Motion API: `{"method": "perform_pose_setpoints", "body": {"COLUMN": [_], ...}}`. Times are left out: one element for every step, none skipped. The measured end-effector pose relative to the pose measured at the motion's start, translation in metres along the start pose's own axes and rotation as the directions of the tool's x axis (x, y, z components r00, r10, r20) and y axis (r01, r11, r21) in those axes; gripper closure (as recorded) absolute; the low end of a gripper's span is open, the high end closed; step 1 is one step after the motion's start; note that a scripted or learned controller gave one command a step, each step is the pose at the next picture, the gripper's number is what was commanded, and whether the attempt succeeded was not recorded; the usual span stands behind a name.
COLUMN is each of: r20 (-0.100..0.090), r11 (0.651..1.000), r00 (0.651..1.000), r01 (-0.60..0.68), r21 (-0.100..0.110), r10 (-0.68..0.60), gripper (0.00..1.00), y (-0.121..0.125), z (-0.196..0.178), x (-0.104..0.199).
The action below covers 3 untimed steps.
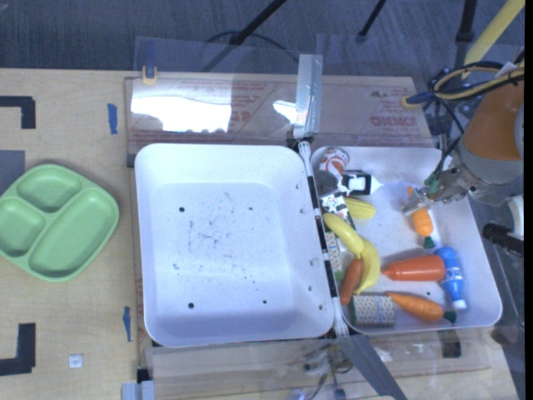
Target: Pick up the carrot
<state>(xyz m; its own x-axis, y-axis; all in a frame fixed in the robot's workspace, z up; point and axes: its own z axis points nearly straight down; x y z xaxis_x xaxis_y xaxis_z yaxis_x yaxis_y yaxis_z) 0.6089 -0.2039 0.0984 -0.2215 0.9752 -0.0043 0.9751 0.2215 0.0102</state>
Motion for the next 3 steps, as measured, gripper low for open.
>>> {"method": "perform_pose_setpoints", "body": {"r20": [-0.002, -0.006, -0.001], "r11": [0.999, 0.987, 1.000], "r00": [0.999, 0.987, 1.000], "r01": [0.038, 0.163, -0.011], "r21": [0.006, 0.008, 0.005], "r10": [-0.038, -0.163, 0.011], "gripper": [1.00, 1.00, 1.00], "y": [0.057, 0.066, 0.066], "z": [-0.094, -0.104, -0.136], "x": [0.018, 0.073, 0.037]}}
